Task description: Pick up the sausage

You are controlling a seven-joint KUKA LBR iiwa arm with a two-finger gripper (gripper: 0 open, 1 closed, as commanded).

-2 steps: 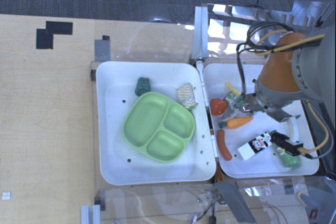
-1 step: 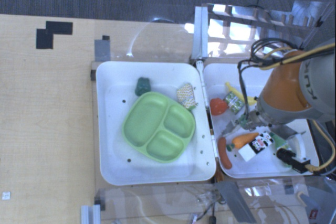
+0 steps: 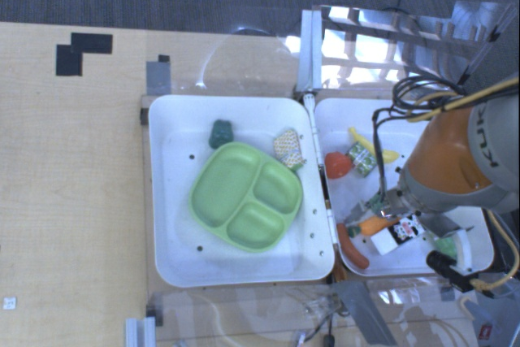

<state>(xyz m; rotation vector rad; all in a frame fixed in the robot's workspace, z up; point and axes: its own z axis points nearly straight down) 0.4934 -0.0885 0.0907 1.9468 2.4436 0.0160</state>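
Note:
The sausage (image 3: 352, 250), reddish-brown and short, lies at the front left corner of the right bin (image 3: 479, 260), close to its front wall. My gripper (image 3: 375, 215) hangs low over the bin just behind and right of the sausage, a short way apart from it. Right under the gripper lies an orange carrot-like piece (image 3: 374, 227). The grey arm with its orange band (image 3: 445, 152) covers the middle and right of this bin.
A red tomato (image 3: 338, 165), a green can (image 3: 363, 160) and a yellow banana (image 3: 367, 141) sit at the back of the right bin; a white card (image 3: 404, 232) lies beside the gripper. The left bin (image 3: 166, 256) holds a green divided plate (image 3: 247, 196), a dark green piece (image 3: 221, 134) and a patterned item (image 3: 288, 148).

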